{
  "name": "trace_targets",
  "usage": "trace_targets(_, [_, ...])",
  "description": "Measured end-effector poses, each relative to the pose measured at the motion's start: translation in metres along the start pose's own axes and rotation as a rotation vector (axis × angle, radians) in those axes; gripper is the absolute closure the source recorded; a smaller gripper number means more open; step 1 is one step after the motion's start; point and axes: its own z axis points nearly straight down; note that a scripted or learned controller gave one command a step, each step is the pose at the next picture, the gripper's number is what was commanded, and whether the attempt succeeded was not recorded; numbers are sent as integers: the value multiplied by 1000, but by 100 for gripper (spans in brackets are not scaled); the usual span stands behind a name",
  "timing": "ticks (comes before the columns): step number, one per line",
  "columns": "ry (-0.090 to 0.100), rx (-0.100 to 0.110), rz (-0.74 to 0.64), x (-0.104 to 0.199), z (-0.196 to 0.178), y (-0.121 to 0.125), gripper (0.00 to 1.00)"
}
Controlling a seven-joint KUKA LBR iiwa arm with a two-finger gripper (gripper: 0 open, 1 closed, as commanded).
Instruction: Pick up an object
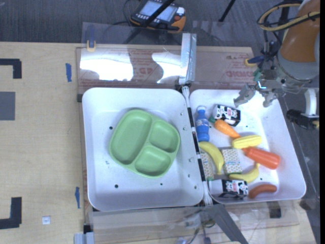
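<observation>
One carrot (226,129) lies just below-left of my gripper (256,96), long axis slanting down-right; jaws spread apart, empty.

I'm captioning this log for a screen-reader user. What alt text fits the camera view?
A grey arm's gripper hovers open over the far corner of the right bin, which holds toy food: bananas, a carrot, a small blue bottle. The left bin holds a green divided plate.
</observation>
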Motion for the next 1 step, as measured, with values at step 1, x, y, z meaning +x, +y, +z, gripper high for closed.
trace_targets(1, [-1, -2, -90, 6, 105, -57, 0])
